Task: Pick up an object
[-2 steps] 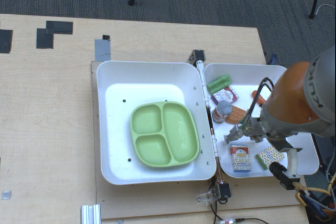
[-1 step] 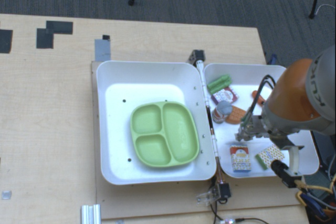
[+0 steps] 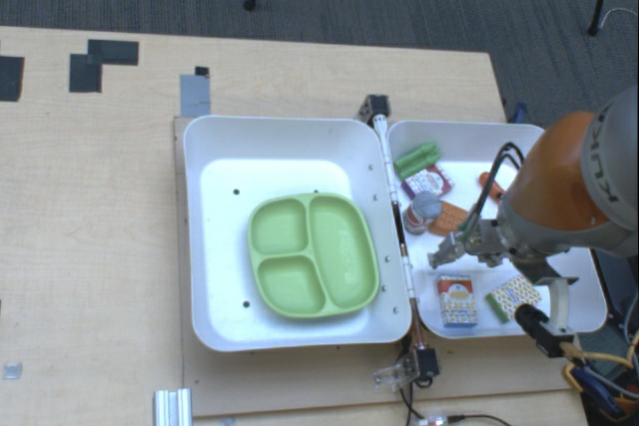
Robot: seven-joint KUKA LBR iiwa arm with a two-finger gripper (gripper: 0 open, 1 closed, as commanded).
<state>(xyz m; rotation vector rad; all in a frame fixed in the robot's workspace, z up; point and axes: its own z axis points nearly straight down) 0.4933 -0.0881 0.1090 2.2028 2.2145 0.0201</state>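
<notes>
The wooden counter (image 3: 90, 244) carries two white bins, and the grey arm (image 3: 574, 195) with its orange band leans over the right bin (image 3: 589, 309). To the pincer's left, across the divider, the left bin (image 3: 215, 214) holds a green three-compartment plate (image 3: 314, 255). The pincer (image 3: 461, 246) sits low in the right bin, among the small things; whether it is clenched or released cannot be told from here. Just below it lies a small blue and white carton (image 3: 457, 300). Further from the camera are a green packet (image 3: 416, 159), a red and white pouch (image 3: 429, 183) and an orange piece (image 3: 449, 217) just above the pincer. A patterned packet (image 3: 513, 296) lies to its lower right.
</notes>
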